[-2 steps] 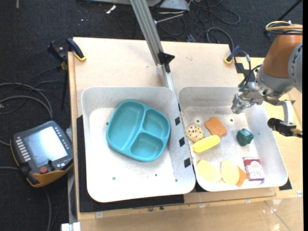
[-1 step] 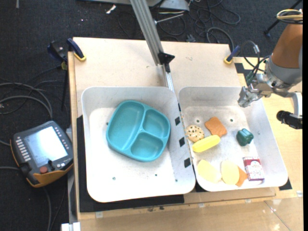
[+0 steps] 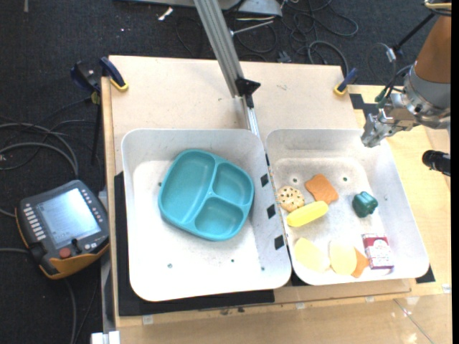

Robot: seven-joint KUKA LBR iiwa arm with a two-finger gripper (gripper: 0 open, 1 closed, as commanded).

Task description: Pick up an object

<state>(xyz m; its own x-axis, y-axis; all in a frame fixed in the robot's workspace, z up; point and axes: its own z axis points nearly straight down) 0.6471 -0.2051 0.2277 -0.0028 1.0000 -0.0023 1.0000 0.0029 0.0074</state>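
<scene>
The claw (image 3: 372, 136) hangs over the far right corner of the right bin (image 3: 398, 170), at the rim, with nothing between its tips; whether it is spread or pressed together cannot be told, since it is small and blurred here. All the loose things lie nearer the camera than the claw, inside that bin. Nearest to it, down and slightly left, is a green pepper (image 3: 365, 203). Further left sit an orange cracker (image 3: 322, 188), a cookie (image 3: 290, 198) touching a yellow banana (image 3: 308, 213), the banana lying just below the cracker. Well below the claw, along the bin's near side, lie a pale yellow chip (image 3: 310, 254), an orange-and-yellow piece (image 3: 346, 259) beside it, and a red-and-white carton (image 3: 377, 251) at the right. Far to the claw's left, the left bin (image 3: 143, 264) holds a teal divided plate (image 3: 206, 194).
</scene>
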